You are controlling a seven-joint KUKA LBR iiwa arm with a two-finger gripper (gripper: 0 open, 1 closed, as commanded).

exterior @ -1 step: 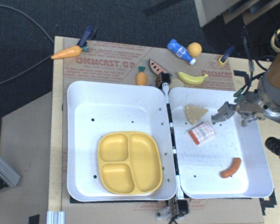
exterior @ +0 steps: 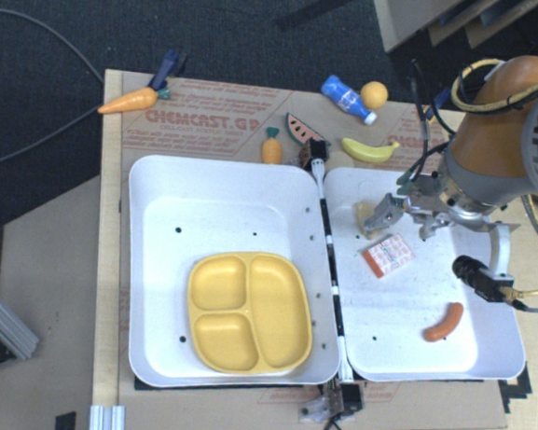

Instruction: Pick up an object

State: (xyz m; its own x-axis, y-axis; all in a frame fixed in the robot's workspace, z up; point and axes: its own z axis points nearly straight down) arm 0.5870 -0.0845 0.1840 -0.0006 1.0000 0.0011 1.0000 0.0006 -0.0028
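Observation:
My gripper point(exterior: 407, 221) hangs over the back part of the right bin point(exterior: 424, 371), its two grey fingers point(exterior: 379, 215) spread open with nothing between them. A small red and white packet point(exterior: 389, 255) lies on the bin floor just in front of and below the fingertips, apart from them. An orange-red sausage point(exterior: 443, 322) lies nearer the bin's front right. The left bin point(exterior: 154, 246) holds a yellow divided plate point(exterior: 249, 309).
Behind the bins on the bench lie a banana point(exterior: 368, 150), a blue bottle point(exterior: 347, 97), an orange ball point(exterior: 374, 94), a watermelon slice point(exterior: 301, 128) and a carrot point(exterior: 129, 102). A black cable end point(exterior: 477, 274) hangs over the right bin's right side.

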